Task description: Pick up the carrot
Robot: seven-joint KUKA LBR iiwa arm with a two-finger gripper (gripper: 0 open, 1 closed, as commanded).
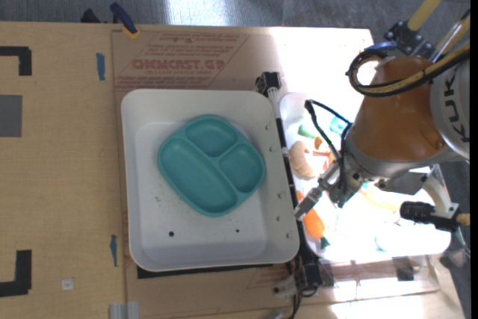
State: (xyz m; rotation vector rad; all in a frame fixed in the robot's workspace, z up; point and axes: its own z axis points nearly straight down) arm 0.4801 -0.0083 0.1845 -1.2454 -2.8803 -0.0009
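Brown cardboard-covered bench (60,160) under an overhead camera: on it, the left shallow white bin (149,235) holding a teal three-compartment plastic plate (211,164), with the brightly lit right white bin (351,246) just beside it. In the right bin, near the shared wall, lie a beige rounded item (302,159) and a green piece (307,132), with the small orange carrot (314,223) further down. Grey arm with orange band reaches in from the right, its two-finger gripper (305,207) hovering just above the carrot; whether it grasps anything cannot be told.

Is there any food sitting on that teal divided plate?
No, the teal plate in the left bin has nothing lying in its three compartments.
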